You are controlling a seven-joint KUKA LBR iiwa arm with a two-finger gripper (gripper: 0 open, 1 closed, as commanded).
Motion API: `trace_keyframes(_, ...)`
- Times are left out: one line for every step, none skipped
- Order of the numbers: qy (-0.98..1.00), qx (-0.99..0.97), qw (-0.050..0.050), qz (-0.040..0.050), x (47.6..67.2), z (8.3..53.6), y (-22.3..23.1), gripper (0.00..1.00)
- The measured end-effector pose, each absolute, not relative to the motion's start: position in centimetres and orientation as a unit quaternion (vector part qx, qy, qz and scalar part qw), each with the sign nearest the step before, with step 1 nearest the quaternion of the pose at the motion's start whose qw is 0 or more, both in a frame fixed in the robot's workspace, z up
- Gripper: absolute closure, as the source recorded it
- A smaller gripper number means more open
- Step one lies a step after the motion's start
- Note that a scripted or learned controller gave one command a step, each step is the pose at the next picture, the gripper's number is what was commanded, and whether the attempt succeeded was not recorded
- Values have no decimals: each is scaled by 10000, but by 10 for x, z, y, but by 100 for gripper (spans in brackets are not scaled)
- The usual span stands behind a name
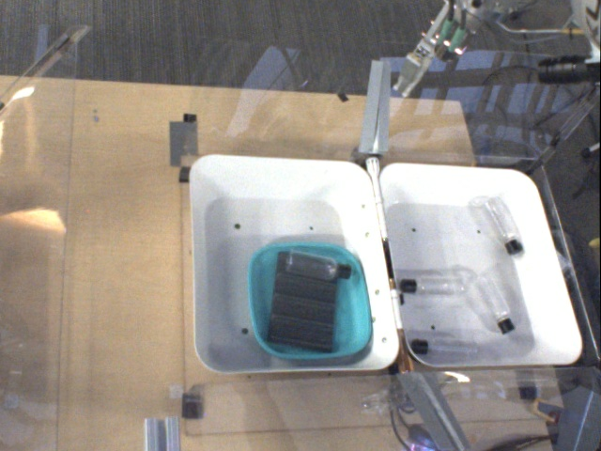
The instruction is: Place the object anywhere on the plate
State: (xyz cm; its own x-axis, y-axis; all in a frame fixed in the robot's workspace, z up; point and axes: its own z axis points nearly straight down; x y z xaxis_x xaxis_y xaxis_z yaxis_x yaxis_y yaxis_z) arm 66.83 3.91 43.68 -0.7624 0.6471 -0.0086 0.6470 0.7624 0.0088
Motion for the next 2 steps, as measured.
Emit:
trace_keyframes(9729, 2311, 54, 30, 658, 431, 127, 100)
trace_keyframes(9830, 1836, 63, 39, 654, 438, 201, 100)
